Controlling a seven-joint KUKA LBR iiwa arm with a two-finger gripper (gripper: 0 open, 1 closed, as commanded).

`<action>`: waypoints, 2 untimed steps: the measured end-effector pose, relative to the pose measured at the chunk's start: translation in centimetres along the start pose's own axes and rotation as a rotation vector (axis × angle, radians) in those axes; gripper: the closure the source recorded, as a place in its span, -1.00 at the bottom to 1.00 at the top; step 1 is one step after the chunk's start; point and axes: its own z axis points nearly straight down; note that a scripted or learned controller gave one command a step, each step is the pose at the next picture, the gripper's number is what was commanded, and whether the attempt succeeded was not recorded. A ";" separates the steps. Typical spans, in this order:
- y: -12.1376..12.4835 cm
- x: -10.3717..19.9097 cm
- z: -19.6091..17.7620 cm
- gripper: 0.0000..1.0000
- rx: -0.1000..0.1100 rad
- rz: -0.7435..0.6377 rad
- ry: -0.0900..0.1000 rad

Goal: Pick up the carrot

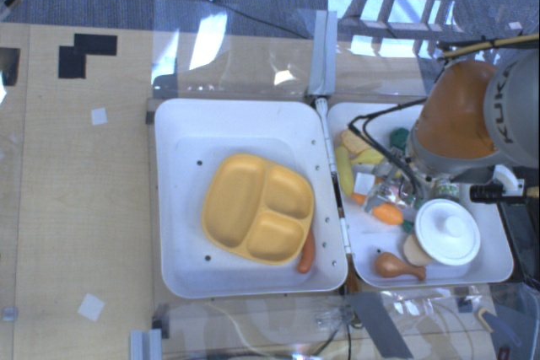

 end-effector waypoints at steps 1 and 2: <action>-1.2 1.4 1.2 1.00 0.000 -0.366 0.011; 3.6 8.1 -8.1 1.00 0.005 -0.236 0.035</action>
